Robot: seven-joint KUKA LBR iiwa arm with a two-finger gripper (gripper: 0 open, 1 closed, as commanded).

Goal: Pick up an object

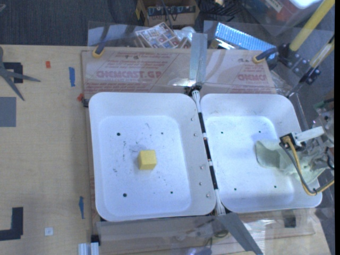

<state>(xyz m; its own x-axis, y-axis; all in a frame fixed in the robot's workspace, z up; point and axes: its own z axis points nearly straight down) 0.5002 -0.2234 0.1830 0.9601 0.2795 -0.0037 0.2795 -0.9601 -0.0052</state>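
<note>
A small yellow cube [147,159] sits near the middle of the left bin [106,110]. A pale green crumpled cloth [270,155] lies at the right side of the right bin [239,108]. My gripper [308,157] reaches in from the right edge and hangs low over the cloth's right end, close to the bin's right wall. The part of the cloth beneath it is hidden.
A clear plastic sheet with red lettering [159,70] stands behind both bins. The wooden bench [42,142] stretches to the left, with blue tape marks and black brackets on it. Boxes and clutter sit beyond the back edge.
</note>
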